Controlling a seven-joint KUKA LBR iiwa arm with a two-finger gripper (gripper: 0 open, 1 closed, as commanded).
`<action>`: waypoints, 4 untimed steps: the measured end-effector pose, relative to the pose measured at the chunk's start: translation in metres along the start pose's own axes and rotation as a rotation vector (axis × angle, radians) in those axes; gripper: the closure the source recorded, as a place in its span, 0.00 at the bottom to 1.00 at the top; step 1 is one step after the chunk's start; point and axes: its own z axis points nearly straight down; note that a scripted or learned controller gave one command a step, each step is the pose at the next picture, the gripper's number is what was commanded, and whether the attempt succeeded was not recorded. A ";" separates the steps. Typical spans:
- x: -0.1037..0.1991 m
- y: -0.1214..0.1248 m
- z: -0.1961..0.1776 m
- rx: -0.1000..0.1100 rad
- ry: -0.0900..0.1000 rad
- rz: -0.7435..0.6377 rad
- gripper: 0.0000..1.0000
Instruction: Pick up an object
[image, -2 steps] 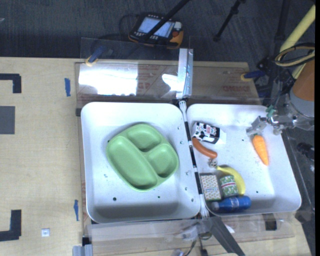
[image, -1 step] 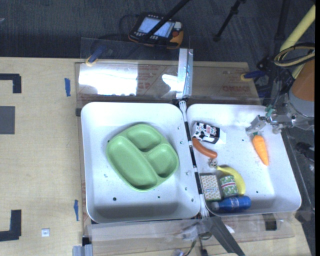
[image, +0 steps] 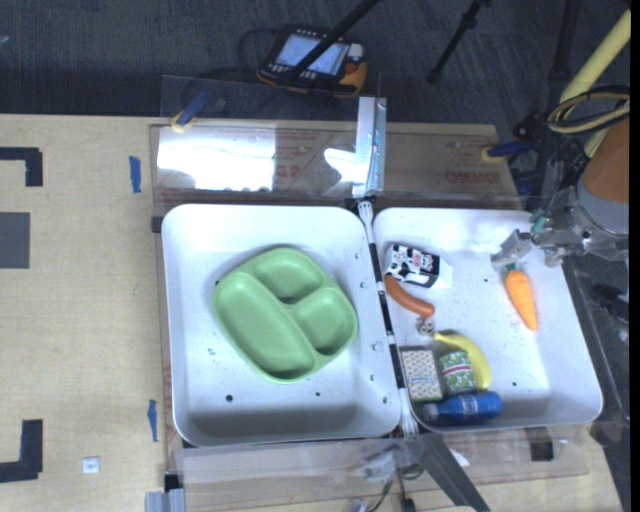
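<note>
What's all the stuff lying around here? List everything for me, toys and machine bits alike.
Divided plate: one, green, in the left bin.
Carrot: one, orange, right bin, near its far right side.
Cow-patterned item: one, black and white, right bin, far left.
Hot dog: one, orange-red, beside it.
Banana: one, yellow, right bin, near side.
Small box: one, patterned, beside the banana.
Bottle: one, blue, near edge.
Handheld controller: one, black, beyond the bins.
Pincer: one, grey, above the carrot.

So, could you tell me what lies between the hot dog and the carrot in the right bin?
Nothing: in the camera view, bare white bin floor separates the hot dog from the carrot.
</note>
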 end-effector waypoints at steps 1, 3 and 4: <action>0.000 0.000 0.000 -0.003 -0.001 0.001 0.00; 0.000 -0.001 0.001 -0.006 -0.001 -0.006 0.00; 0.000 -0.001 0.001 -0.007 -0.002 -0.008 0.00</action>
